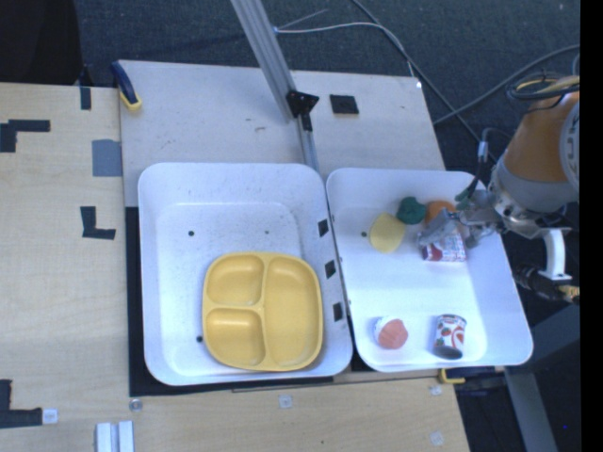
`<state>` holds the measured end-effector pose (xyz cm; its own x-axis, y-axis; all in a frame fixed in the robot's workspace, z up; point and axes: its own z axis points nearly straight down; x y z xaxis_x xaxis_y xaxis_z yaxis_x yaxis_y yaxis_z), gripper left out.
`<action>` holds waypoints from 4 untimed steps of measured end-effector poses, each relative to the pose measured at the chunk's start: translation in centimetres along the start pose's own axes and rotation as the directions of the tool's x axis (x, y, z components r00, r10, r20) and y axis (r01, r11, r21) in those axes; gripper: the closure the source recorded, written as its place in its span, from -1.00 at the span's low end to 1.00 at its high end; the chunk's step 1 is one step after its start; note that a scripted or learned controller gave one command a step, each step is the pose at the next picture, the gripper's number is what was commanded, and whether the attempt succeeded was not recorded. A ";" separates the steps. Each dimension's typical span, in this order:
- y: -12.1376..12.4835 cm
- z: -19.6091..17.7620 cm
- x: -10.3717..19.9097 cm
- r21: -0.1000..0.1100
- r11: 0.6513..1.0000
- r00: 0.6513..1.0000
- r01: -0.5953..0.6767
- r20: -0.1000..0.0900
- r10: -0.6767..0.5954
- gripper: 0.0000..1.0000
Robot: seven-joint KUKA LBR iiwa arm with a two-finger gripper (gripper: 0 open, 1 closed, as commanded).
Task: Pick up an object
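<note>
The right bin (490,281) holds several small objects. A yellow lump (386,233) lies near its back left, with a green object (410,209) and a small orange piece (438,210) just behind it. A crinkled red, white and silver packet (443,246) lies beside them. My gripper (460,221) reaches in from the right and hangs low right over the packet and the orange piece; whether it touches either is unclear. At the front of the bin lie a red and white round item (390,332) and a small red and white can (450,335).
The left bin (170,205) carries a yellow divided plate (264,311) at its front. A slanted metal bar (268,50) crosses the bench behind the bins, and cables lie on the dark floor beyond. The arm's orange band (537,144) stands over the right bin's right wall.
</note>
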<state>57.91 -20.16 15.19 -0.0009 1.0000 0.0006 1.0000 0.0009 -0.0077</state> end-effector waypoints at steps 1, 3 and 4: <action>-0.3 5.4 0.8 -0.011 1.000 1.000 0.000 0.006 0.000 -1.00; 0.2 5.0 0.5 -0.024 1.000 1.000 0.002 0.010 -0.002 1.00; 0.7 -1.3 1.0 -0.013 1.000 1.000 0.002 0.002 -0.002 1.00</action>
<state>58.61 -19.13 16.45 -0.0028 1.0000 -0.0015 1.0000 0.0028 0.0051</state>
